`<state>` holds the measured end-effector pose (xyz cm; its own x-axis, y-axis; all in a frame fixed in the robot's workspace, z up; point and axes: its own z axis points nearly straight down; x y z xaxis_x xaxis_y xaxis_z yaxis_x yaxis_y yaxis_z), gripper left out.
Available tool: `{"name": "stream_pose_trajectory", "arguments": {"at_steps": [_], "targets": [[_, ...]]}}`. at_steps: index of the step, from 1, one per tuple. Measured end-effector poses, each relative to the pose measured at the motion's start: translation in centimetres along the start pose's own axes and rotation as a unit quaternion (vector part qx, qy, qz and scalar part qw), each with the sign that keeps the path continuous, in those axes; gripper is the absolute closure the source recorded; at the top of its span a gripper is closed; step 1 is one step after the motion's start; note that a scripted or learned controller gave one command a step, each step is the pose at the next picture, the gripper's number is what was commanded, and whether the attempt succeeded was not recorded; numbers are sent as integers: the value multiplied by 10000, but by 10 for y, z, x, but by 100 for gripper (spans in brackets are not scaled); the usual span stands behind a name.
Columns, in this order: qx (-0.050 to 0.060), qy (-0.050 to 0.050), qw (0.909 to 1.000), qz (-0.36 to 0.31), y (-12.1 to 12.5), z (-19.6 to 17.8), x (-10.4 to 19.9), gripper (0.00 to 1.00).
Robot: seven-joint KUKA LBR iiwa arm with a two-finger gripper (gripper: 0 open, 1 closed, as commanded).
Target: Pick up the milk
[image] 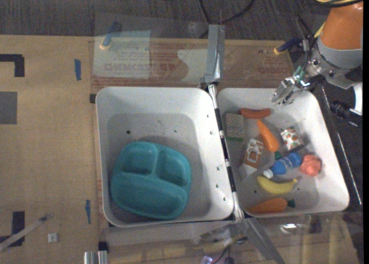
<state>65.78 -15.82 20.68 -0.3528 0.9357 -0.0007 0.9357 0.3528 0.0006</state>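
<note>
Milk carton [252, 154] lies flat in my right bin [334, 168], long axis running toward its left wall, carrot [267, 135] and bottle [285, 165] beside it. Left bin [109, 107] holds a teal tray [151, 180]. Gripper [286, 93] hovers over the right bin's far rim, holding nothing; can't tell how the fingers stand.

The arm [340, 32] runs off the top right corner. The hand [285, 92] is too small to read. The milk [252, 152] carton's print is a blur.

A grey arm [337, 55] with an orange band, yellow cable loop, and small metallic claw [283, 97].
</note>
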Motion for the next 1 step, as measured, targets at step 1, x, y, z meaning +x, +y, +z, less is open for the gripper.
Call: {"name": "stream_pose_trajectory", "arguments": {"at_steps": [1], "targets": [[4,5,9998,201,18,27,23,100]]}}
